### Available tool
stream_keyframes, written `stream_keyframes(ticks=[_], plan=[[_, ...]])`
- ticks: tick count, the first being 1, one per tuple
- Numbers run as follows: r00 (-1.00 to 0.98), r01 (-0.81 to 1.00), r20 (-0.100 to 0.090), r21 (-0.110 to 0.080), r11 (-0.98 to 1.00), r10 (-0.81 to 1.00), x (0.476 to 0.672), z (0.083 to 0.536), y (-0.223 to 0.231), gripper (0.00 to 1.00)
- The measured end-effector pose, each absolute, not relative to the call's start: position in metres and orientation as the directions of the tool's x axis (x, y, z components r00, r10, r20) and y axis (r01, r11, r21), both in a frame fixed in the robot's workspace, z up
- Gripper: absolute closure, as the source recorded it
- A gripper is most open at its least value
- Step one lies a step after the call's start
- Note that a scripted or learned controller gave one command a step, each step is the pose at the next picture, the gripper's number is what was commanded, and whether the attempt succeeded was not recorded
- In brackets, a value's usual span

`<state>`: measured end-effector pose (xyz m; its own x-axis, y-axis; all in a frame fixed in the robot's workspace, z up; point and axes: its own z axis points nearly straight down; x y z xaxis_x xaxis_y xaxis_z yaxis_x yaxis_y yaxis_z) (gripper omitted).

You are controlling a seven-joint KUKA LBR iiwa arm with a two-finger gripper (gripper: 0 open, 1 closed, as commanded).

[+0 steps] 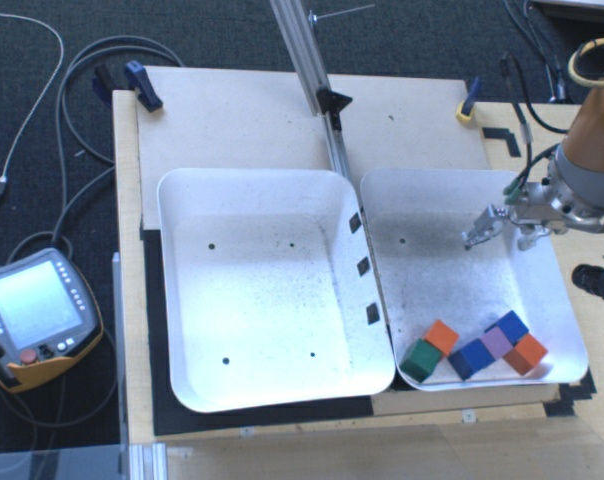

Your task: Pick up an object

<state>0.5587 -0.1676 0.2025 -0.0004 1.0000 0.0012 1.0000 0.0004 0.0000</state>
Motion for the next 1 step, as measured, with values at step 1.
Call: stream_keyframes(ticks=[1], plan=[[-0.008,1.0,0.002,0.007,0.008,1.0,0.5188,0.2767,-0.0975,0.0]])
